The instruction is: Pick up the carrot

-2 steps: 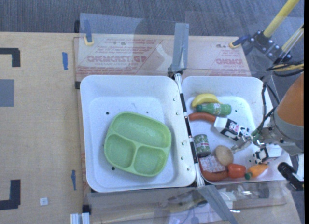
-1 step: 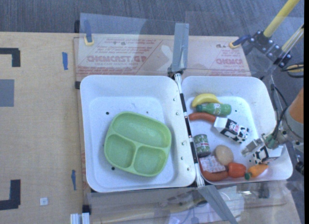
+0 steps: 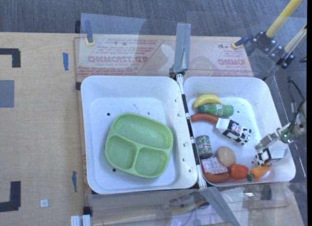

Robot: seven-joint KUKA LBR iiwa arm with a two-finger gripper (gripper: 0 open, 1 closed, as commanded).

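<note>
Starting nearest, carrot (image 3: 262,171): orange with a green tip, lying in the near right corner of the right bin (image 3: 276,98), just beside a red tomato-like piece (image 3: 238,171).
Near row: a red sausage (image 3: 217,177) along the bin's front wall, a brown potato (image 3: 225,156) and a small packet (image 3: 210,164) right behind it.
Black-and-white item (image 3: 263,157): small, just behind the carrot, close under the tool.
Gripper (image 3: 271,141): reaching in from the right over the bin's right side, above and behind the carrot, not holding it; whether it stands wide or narrow, I cannot tell.
Can (image 3: 203,146): against the divider side.
Cow-print carton (image 3: 235,131): mid-bin, tilted.
Far cluster: second red sausage (image 3: 204,118), green bottle (image 3: 217,109), then banana (image 3: 206,100) furthest back.
Left bin (image 3: 88,122): bears a green divided plate (image 3: 139,144).
</note>
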